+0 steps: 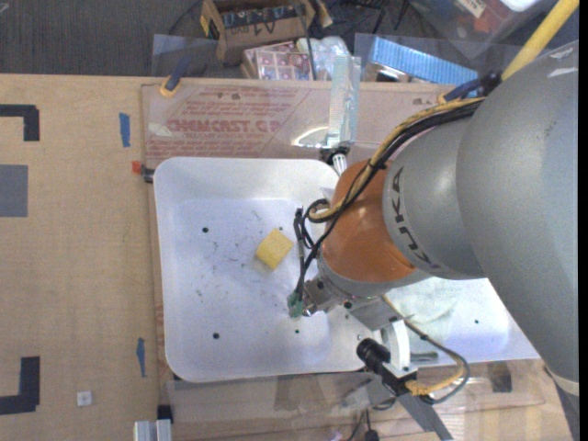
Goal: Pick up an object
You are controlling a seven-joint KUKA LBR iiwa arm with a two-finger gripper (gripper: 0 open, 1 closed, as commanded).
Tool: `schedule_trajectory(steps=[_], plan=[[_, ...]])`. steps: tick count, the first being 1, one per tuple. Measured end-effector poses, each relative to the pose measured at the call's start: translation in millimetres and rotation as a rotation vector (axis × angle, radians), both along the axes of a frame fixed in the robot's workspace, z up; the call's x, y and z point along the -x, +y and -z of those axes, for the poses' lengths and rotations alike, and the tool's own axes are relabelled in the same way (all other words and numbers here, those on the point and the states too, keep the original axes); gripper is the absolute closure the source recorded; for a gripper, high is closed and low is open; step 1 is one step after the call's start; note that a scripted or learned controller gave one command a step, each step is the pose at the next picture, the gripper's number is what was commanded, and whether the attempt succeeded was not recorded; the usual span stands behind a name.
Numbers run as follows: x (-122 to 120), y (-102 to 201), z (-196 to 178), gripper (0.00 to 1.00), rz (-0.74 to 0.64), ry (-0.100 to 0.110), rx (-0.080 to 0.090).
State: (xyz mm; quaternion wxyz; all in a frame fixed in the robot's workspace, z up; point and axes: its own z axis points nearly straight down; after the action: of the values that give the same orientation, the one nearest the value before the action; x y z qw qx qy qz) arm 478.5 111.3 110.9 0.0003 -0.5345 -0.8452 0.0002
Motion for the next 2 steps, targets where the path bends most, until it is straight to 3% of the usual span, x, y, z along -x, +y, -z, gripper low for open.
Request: schedule_trajectory(steps=[1,2], plan=[[-37.6,52.6,19.1,1.00,-0.168,-0.012,0.000],[-23.7,59.7,-108.2,1.00,-0.185,-0.002,0.000]])
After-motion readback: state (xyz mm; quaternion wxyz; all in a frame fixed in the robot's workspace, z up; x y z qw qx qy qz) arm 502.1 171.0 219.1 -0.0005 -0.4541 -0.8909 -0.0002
